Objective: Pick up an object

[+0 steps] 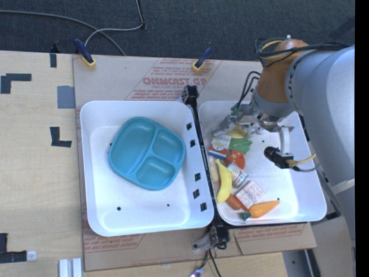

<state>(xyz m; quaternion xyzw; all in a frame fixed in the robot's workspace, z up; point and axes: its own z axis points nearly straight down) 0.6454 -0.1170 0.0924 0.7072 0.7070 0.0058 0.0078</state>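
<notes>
My gripper (237, 122) hangs low over the back left part of the right bin (305, 198), just above a pile of toy food. Right under it lie a yellow piece (237, 133), a green leafy piece (241, 145) and a white packet (221, 141). A red piece (237, 158) sits in front of these. Further forward are a yellow banana (223, 182), a small labelled bottle (239, 178), a white and red packet (249, 194) and an orange carrot (264, 209). The arm's wrist hides the bin's back wall.
The left bin (95, 154) holds a blue divided plate (147, 153). A black divider (198, 149) with clips runs between the two bins. A black connector with a cable (279, 157) hangs from the arm over the right bin's middle. Yellow and blue clamps (85, 53) pin the cardboard at the back.
</notes>
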